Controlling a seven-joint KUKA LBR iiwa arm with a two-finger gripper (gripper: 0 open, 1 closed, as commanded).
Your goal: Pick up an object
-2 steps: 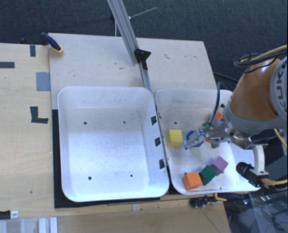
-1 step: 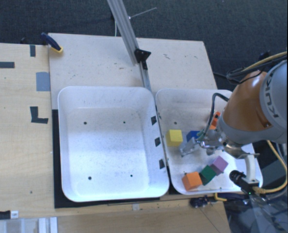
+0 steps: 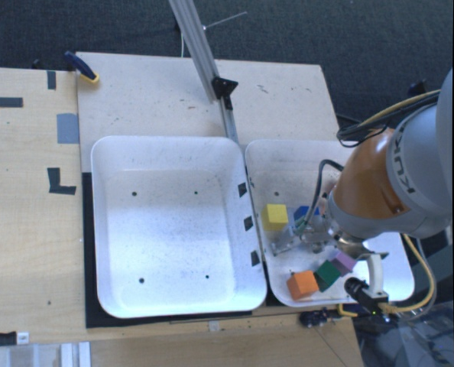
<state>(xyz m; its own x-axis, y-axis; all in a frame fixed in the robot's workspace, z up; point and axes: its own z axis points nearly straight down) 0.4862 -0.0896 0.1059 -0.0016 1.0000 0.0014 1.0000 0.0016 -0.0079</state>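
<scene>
Objects available for picking lie in the right-hand shallow white plastic bin [image 3: 288, 153], clustered in its near half beside the gripper [image 3: 299, 239]. Nearest the camera, an orange cube [image 3: 303, 284] rests on the bin floor close to the front rim, with a dark green block [image 3: 328, 274] touching its right side and a small purple block [image 3: 344, 262] just beyond that, partly under the wrist. Farther in, a yellow cube [image 3: 276, 215] sits near the bin's left wall, and a blue piece [image 3: 302, 213] lies just to its right, partly hidden by the gripper body. The gripper hangs low over the bin floor between the yellow cube and the orange cube; whether its fingers are open or closed cannot be told, as metal parts and cable blur together, and no object is seen between them. The grey arm with its orange band [image 3: 368, 182] enters from the right and covers much of the bin's right half. Judged from this layout, the yellow cube lies just beyond and slightly left of the gripper, the orange cube just nearer; either calls for a short lateral shift. Neighbouring blocks touch and may be dragged along. The left-hand shallow white plastic bin [image 3: 166, 147] adjoins across a shared rim. Beyond both bins, a slanted metal rail [image 3: 198, 40] crosses the wooden table [image 3: 150, 90], and a blue-and-yellow tool [image 3: 82, 67] lies at the far left corner.
</scene>
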